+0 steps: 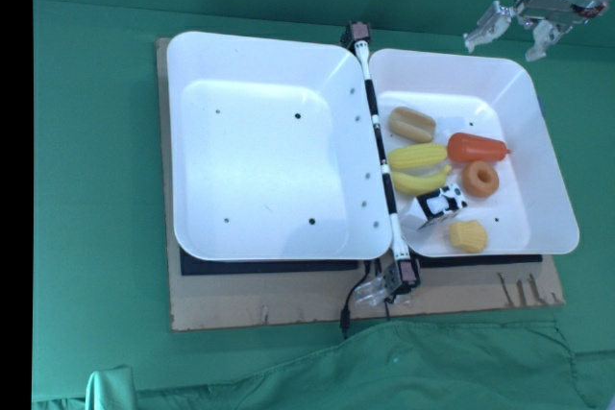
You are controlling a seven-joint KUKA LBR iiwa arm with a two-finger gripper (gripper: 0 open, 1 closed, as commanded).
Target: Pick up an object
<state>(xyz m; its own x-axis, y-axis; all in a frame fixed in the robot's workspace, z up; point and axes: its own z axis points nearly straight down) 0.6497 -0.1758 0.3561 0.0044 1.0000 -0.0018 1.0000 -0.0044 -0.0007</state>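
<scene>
Metal gripper spread, glossy ring doughnut, smooth carrot

Two bins sat side by side; the right bin held a hotdog, corn, banana, carrot, donut and cow.

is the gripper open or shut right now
Open. The gripper hangs above the far rim of the right bin, its two fingers spread apart with green cloth showing between them and nothing held.

Two white bins; the right bin holds six toys.
</scene>
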